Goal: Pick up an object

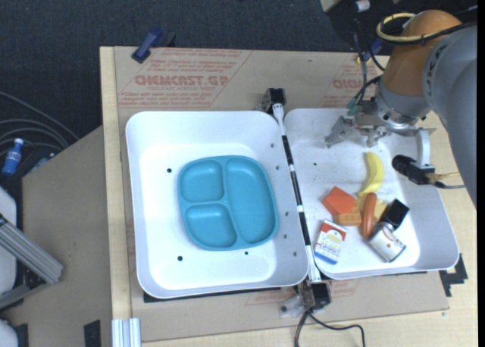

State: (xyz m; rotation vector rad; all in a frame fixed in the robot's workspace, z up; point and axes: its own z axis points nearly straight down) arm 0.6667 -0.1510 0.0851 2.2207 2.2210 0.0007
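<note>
2 white bins, left bin holding blue tray, right bin banana, end effector state unclear

Bench: flat top covered with a tan board printed in faded red lettering, seen from above at a slant.

Directly on it:
- Left bin, white, shallow, with rounded corners.
- Right bin, white, shallow, set just beside the left one, their inner edges touching along a dark seam.
- Black clamp at the far end of that seam, and a second black clamp at the near end, with a cable trailing off the front edge.
- Small blue object at the far left corner, lying partly over the edge; possibly a clip, too small to tell.
</note>
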